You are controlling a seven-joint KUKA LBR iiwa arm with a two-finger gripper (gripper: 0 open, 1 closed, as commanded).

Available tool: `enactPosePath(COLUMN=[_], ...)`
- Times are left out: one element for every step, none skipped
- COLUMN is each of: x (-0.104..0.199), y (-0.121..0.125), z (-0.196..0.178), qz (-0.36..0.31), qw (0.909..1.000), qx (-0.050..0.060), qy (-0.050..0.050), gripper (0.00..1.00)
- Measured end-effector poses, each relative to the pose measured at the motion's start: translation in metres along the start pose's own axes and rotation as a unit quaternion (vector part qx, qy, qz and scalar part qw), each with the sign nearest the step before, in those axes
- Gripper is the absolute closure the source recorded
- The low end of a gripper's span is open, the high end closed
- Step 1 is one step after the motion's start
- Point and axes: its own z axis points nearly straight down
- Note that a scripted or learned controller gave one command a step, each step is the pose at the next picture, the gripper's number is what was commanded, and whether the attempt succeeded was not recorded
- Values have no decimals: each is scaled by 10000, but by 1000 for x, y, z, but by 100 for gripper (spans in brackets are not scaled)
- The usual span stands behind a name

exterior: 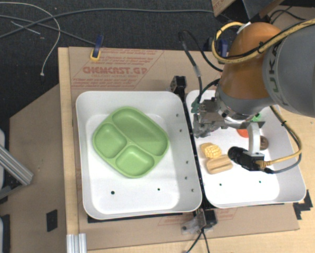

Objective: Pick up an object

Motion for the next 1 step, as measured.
enactPosePath(x=[51], y=[-6], z=[-11], qz=[1], qw=[10000], qx=[-24], qy=[-4], gripper=[100])
